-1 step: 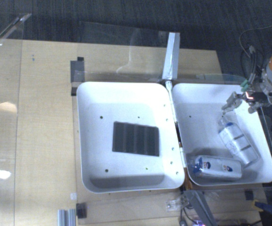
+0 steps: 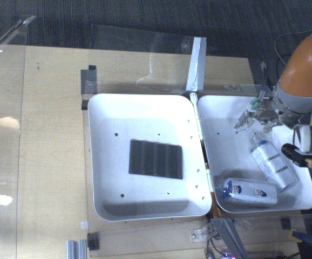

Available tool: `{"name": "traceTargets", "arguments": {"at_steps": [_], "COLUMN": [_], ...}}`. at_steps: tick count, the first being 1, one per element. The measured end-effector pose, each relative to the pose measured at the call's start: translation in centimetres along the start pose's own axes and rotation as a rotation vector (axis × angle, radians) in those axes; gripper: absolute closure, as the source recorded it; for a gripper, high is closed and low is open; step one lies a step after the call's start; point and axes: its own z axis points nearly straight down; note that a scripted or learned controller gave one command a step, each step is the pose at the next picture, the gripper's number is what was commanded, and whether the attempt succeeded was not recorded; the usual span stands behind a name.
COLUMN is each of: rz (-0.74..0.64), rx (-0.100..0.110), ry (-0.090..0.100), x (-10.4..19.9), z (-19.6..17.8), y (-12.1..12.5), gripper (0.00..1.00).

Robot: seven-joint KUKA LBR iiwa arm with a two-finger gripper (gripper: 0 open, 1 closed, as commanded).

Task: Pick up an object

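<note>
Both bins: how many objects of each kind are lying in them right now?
Clear plastic bottle: 1
White tube with blue and red print: 1
Dark ribbed rectangular pad: 1
Total: 3

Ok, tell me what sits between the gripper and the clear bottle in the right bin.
Nothing visible does. The gripper hangs over the right bin, just up-left of the clear bottle, with bare bin floor between them. The white tube lies apart, nearer the front wall.
</note>
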Motion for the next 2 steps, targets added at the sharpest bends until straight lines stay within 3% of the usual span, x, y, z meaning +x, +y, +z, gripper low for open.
{"name": "traceTargets", "arguments": {"at_steps": [1,2], "rz": [-0.045,-0.142], "rx": [-0.006,-0.007], "ry": [-0.002,-0.002], "x": [-5.91,-6.13], "z": [7.36,7.33], "y": [0.23,-0.33], "gripper": [0.0,0.0]}}
